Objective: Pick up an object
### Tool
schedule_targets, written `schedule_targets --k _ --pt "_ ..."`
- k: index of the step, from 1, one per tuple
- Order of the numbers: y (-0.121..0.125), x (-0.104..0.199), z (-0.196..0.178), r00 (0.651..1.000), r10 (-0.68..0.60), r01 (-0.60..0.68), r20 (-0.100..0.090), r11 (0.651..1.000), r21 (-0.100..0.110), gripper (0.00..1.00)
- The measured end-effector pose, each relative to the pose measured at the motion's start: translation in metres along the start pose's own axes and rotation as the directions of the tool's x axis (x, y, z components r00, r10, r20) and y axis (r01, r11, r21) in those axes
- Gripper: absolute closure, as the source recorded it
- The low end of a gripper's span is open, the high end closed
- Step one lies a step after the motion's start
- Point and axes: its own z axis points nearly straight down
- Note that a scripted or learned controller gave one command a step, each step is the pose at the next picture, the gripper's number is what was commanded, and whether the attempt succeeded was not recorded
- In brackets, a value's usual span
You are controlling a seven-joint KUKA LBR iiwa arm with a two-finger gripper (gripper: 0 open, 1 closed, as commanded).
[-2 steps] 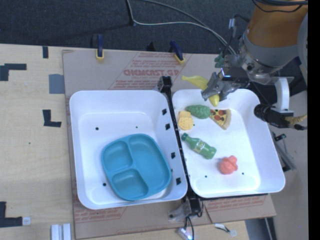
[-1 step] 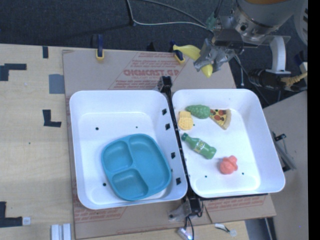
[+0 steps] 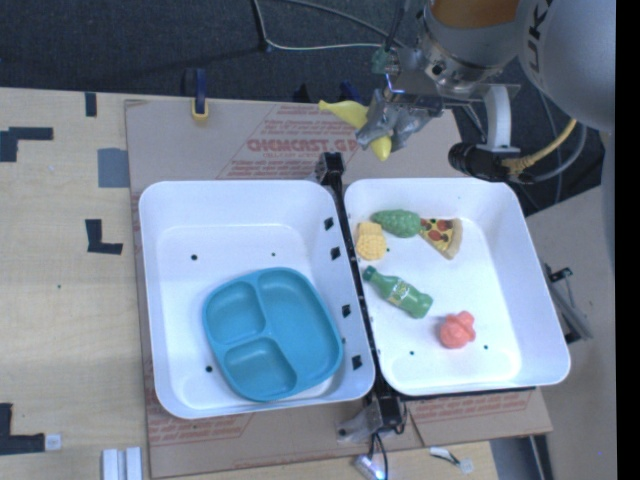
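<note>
Jaws clamped on a yellow banana (image 3: 352, 118), raised above the far edge of the worktop (image 3: 60, 268).

In the left bin (image 3: 160, 218) a blue tray (image 3: 270, 333) lies toward the near edge. The right bin (image 3: 520, 228) holds 5 toys: red fruit (image 3: 456, 331) nearest, green bottle (image 3: 398, 293), then corn (image 3: 371, 240), green vegetable (image 3: 397, 223) and pizza slice (image 3: 441, 235) by the far edge. Beyond, the gripper (image 3: 392, 128) grips the banana off-centre, so a steady, level lift looks wise.

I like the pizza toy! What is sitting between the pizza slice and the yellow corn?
In the camera view, a bumpy green toy vegetable lies between the pizza slice and the corn, in the right bin.
</note>
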Motion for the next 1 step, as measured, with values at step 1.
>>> schedule_targets --k 1 --pt "-0.0127 0.0461 0.0456 1.0 -0.003 0.003 -0.001 1.0 -0.002 1.0"
